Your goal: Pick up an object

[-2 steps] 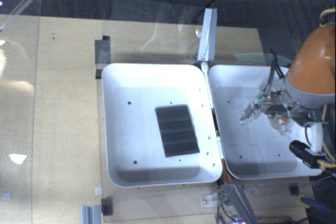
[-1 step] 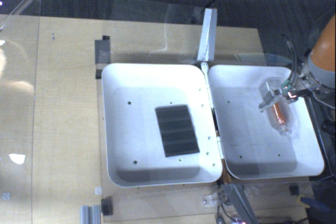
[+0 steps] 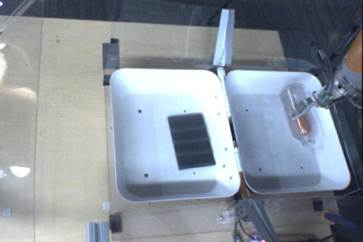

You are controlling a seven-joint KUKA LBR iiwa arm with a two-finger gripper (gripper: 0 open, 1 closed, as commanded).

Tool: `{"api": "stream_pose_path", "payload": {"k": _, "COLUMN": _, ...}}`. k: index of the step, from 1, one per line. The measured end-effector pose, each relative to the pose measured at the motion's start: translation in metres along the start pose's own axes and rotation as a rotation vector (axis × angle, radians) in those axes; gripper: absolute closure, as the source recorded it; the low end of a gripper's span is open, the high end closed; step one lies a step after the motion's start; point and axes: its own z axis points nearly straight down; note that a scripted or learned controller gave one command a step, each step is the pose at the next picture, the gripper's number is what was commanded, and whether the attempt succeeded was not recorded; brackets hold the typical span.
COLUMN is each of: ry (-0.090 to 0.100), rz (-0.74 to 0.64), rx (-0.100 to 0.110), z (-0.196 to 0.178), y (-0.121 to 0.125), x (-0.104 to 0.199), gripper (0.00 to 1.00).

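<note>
Progress: not done as far as visible; bottle [image 3: 299, 117] lying on the floor of the right bin [image 3: 266, 175], nothing lifted clear.
Left to do: secure a grip on something, then raise it off the bin floor.
Bottle: clear plastic with an orange-red part inside, lying lengthwise in the right bin's far right part, close to the right wall.
Pad: dark ribbed rectangle [image 3: 191, 140] flat in the middle of the left bin [image 3: 127, 122], well apart from the arm.
Arm: reaching in over the right bin's right wall, orange band [image 3: 354, 59] above the wrist, wrist low near the bin's far right corner.
Gripper: tip [image 3: 313, 101] just beside the bottle's upper half, possibly touching it.
Fingers: too small and blurred to tell open from closed; no object seen between them.
Judgement: likely at the approach or closing step on the bottle.
Bench: pale wood [image 3: 68, 122] under both bins.
</note>
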Motion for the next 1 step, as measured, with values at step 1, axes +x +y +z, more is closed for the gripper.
{"api": "stream_pose_path", "payload": {"k": 1, "ry": -0.004, "rz": -0.08, "rx": -0.004, "z": 0.0822, "y": 0.0072, "x": -0.0071, "gripper": 0.0}}
